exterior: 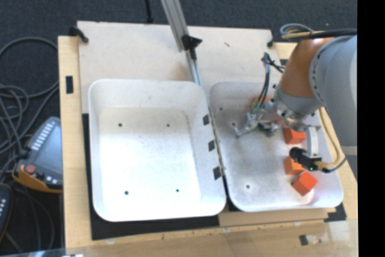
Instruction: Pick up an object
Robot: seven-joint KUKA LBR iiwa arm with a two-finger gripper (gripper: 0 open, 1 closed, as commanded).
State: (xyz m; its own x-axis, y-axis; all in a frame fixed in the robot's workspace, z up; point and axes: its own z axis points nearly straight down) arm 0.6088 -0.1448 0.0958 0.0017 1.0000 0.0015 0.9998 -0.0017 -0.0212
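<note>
Three orange blocks lie in the right bin (pixel 252 189). One orange block (pixel 294 135) sits just under the wrist, a second (pixel 292 166) below it, and a third (pixel 304 183) near the bin's front right corner. My gripper (pixel 245 127) is low over the middle of the right bin, left of the blocks and apart from them. Nothing shows between its tips. The arm's grey body and orange band cover the bin's far right part.
The left bin (pixel 96 129) stands beside the right one, their rims meeting at the centre. A slanted aluminium post (pixel 171 6) rises from the bench behind the bins. Cables and a pendant (pixel 39 156) lie off the bench at left.
</note>
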